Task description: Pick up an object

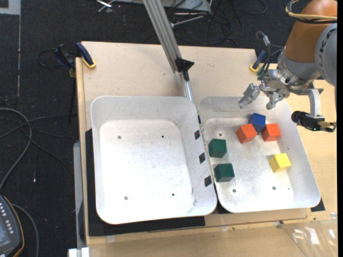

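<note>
The right bin [300,191] holds several small blocks. A blue block [258,121] lies near its back, with an orange block [246,133] to its left and another orange block [271,131] to its right. Two green blocks [217,148] [224,172] lie along the bin's left side, and a yellow block [280,162] lies toward the right. My gripper [261,98] hangs open over the back edge of the right bin, just behind the blue block, with nothing between its fingers.
The left bin [142,159] sits beside the right one. A slanted metal pole [166,36] runs down to the gap between the bins. Clamps [86,57] [259,60] grip the bench's back corners. Cables lie on the dark floor behind.
</note>
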Tool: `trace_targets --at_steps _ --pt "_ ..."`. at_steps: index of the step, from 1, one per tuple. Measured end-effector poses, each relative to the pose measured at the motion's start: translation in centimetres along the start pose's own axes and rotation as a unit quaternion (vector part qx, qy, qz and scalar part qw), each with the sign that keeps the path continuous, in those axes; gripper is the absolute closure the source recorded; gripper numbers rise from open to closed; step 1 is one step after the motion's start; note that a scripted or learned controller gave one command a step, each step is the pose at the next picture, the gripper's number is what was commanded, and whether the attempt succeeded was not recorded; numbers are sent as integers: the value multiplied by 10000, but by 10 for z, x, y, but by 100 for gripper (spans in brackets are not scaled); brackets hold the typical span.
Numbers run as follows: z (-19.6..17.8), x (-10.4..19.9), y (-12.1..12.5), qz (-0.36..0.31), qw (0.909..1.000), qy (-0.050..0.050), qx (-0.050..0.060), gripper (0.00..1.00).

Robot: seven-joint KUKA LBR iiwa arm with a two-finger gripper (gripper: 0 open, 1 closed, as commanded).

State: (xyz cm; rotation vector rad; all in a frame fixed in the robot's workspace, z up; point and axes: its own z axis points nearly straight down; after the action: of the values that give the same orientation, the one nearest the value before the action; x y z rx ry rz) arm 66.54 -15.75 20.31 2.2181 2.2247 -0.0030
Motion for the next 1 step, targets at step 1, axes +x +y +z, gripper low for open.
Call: trace_targets --at_steps 1 --pt "103 9 -40 19 10000 15 40 0"
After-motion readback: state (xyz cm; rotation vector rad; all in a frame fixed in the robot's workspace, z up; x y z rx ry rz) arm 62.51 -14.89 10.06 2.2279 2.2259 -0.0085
